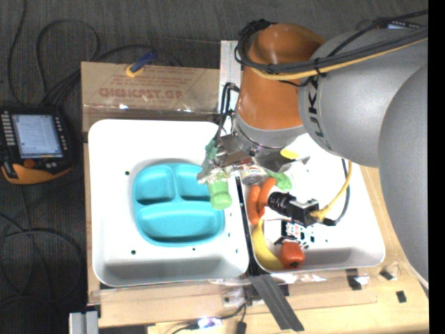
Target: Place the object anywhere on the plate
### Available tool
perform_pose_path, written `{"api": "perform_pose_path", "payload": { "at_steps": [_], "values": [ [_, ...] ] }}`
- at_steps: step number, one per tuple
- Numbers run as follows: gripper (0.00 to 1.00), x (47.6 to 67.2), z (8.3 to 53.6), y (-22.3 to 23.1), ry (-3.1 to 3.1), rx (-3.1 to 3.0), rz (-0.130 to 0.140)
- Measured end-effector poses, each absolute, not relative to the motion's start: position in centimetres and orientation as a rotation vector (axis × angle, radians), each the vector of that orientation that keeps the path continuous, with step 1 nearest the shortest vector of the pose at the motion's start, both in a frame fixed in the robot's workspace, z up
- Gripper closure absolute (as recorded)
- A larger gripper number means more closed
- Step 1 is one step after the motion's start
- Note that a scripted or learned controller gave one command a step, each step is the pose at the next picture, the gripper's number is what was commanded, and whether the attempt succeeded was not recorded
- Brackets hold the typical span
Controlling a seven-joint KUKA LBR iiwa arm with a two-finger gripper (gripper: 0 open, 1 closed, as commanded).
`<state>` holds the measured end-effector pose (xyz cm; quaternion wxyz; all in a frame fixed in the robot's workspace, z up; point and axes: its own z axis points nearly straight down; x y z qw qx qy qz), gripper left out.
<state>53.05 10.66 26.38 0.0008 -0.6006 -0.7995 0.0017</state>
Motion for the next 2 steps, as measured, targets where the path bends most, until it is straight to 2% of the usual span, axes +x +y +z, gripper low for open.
{"api": "perform_pose_path", "payload": {
  "at_steps": [1,2],
  "values": [
    [1.00,51.75,28.36,9.11,-2.562,-1.820,0.007],
    [0.00,51.75,28.36,9.11,-2.562,-1.820,0.007]
  ]
}}
